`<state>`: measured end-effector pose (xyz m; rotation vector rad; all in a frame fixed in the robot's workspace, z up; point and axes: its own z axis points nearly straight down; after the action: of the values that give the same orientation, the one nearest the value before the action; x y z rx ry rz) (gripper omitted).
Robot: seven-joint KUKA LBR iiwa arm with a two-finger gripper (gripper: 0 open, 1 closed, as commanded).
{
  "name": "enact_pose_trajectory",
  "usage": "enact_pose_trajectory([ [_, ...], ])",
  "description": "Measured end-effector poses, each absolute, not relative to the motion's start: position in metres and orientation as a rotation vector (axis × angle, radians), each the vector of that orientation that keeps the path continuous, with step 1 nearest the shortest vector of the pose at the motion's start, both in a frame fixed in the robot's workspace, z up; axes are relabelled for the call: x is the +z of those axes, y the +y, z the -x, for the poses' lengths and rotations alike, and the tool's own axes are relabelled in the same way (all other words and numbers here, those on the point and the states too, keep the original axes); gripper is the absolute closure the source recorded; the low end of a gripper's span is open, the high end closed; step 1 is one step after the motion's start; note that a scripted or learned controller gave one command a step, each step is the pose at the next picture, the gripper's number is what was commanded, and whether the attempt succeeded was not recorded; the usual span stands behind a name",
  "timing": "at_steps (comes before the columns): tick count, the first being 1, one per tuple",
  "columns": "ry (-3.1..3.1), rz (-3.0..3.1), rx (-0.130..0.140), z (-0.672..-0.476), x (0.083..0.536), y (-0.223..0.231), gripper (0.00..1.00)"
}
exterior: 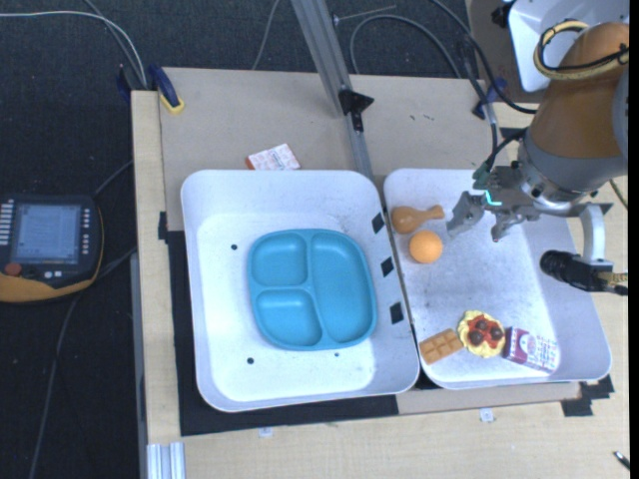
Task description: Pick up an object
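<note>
Orange ball (pixel 425 247) lies just left of the open, empty hand (pixel 481 224).

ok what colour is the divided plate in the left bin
Light blue, plain with no pattern. The divided plate shows clearly in the camera view, lying in the left bin.

Two bins sit side by side on the counter (pixel 230 118): the left bin (pixel 215 367) holds a divided tray (pixel 312 289) at its middle. In the right bin (pixel 579 352), a ball (pixel 426 247) lies near the left wall just in front of a pear-shaped piece (pixel 412 217), while a cracker (pixel 440 346), a tart (pixel 482 333) and a small packet (pixel 529 348) line the front edge. A small card (pixel 273 158) lies on the counter behind the left bin.
</note>
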<state>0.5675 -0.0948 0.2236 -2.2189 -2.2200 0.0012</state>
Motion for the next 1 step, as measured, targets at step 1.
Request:
enact_pose_trajectory([
  [1,-2.221,2.22,0.0,-0.5679,0.2242,-0.0948,0.0],
])
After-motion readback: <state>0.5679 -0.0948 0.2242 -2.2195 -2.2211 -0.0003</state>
